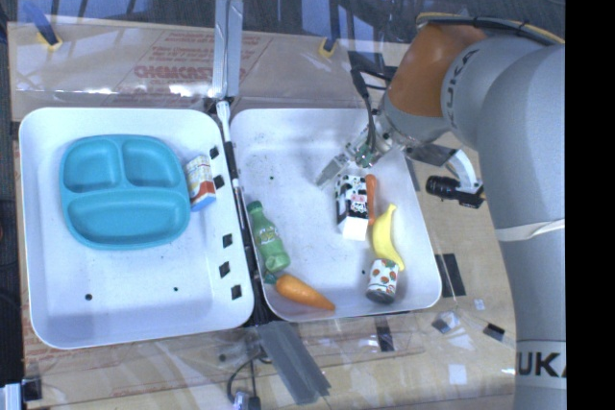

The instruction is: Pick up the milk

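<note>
The milk (353, 205) is a small carton with a black-and-white cow print, lying in the right bin (288, 139) towards its right side. My gripper (347, 167) hangs just above the carton's top end, at the end of the grey arm with the orange band. Its fingers are open, one finger (330, 172) pointing down-left and the other close to the carton's top. Nothing is between them.
A thin orange-red piece (371, 186) and a banana (386, 234) lie right beside the milk. A spotted can (381, 281), a carrot (304, 293) and a green bottle (269, 239) fill the bin's front. The left bin (58, 302) holds a blue divided plate (124, 190) and a small can (200, 180).
</note>
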You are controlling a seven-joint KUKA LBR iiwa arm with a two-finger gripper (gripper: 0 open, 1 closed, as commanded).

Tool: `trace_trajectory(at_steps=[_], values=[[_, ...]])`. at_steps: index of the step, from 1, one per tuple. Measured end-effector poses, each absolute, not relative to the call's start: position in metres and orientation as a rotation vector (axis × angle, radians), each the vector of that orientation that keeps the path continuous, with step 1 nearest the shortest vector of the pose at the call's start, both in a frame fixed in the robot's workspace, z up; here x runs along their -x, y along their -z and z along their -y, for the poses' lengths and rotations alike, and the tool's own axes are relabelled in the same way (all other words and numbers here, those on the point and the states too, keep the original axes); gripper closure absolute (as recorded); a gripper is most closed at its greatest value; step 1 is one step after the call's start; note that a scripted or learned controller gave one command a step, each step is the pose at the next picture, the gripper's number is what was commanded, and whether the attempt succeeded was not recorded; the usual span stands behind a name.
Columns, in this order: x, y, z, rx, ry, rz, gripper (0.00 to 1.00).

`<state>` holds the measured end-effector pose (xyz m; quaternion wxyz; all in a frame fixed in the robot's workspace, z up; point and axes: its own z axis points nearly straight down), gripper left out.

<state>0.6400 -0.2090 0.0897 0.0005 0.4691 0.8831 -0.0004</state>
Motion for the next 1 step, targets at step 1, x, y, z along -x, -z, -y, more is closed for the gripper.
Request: trace_trajectory(at_steps=[1], values=[[-0.5949,-0.0895,0.1982,-1.268,0.001,-2.879,0.0]])
